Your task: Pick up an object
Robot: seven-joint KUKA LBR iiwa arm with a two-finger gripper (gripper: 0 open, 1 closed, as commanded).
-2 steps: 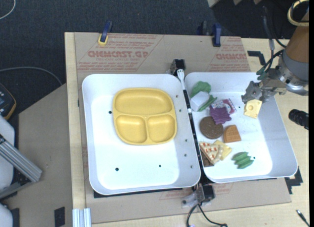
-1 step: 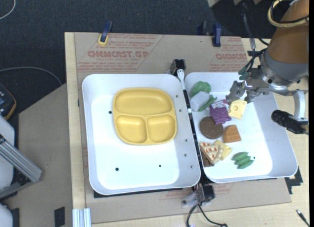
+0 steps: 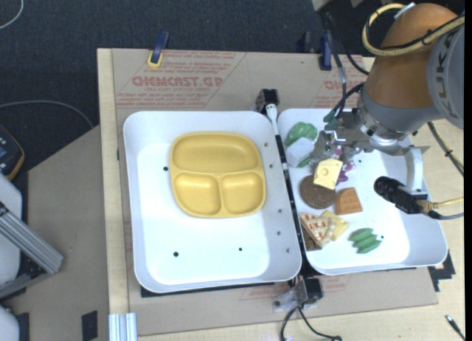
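Gripper (image 3: 333,156) above yellow cheese wedge (image 3: 327,175)

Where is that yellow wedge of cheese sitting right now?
The cheese wedge lies in the right bin, near its left wall, just above the brown cookie and below the gripper.

A glossy mustard-yellow three-compartment plastic tray (image 3: 217,173) is showing against the plain white left bin (image 3: 147,207), while the white right bin (image 3: 413,247) is showing a pale yellow cheese wedge (image 3: 327,174), a dark brown round cookie (image 3: 317,193), green toy leaves (image 3: 299,133) and green pea pods (image 3: 365,239).
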